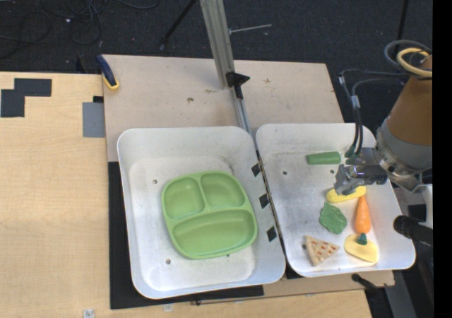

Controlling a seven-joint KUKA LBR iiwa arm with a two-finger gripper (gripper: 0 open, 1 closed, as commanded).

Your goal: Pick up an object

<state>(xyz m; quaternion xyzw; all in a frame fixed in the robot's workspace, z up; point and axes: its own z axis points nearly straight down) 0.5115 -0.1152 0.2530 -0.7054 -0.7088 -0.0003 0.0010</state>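
Your tool [347,181], its grip state impossible to tell, sits low over the yellow banana [345,195], with the carrot [362,215] crowding at four o'clock, so a closing could snag both.

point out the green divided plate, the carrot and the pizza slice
green divided plate [209,215], camera view, on the ridge between its compartments
carrot [362,215], camera view, on its orange body
pizza slice [320,249], camera view, on its topped face
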